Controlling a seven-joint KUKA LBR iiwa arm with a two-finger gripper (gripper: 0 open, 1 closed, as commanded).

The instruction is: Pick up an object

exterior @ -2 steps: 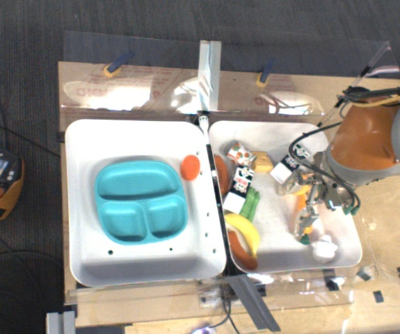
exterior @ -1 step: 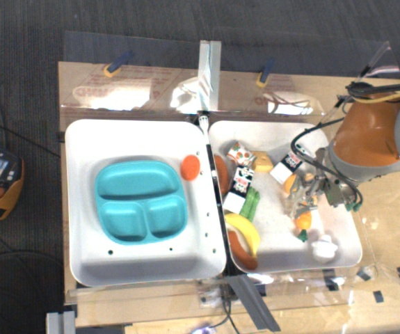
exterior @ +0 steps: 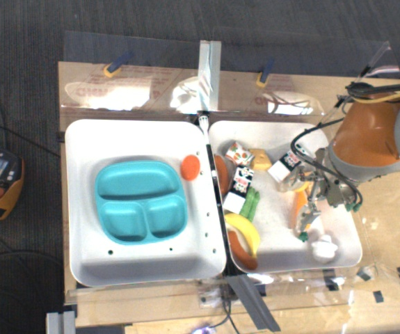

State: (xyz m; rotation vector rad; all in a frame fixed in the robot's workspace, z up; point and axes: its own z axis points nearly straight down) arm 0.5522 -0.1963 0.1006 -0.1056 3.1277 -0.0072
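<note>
My tool [exterior: 309,211] hangs low in the right bin [exterior: 339,256], over its near right part. Whether it is released or clenched I cannot tell. An orange carrot-like piece [exterior: 300,204] lies right at it; I cannot tell if they touch. A white object [exterior: 323,246] sits just nearer. The banana [exterior: 245,230] lies to the left.

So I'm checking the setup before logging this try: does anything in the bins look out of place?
One thing: the orange ball sits alone in the left bin, beside the teal tray, while the other small items, such as the banana, crowd the right bin. Nothing looks spilled or broken.
</note>
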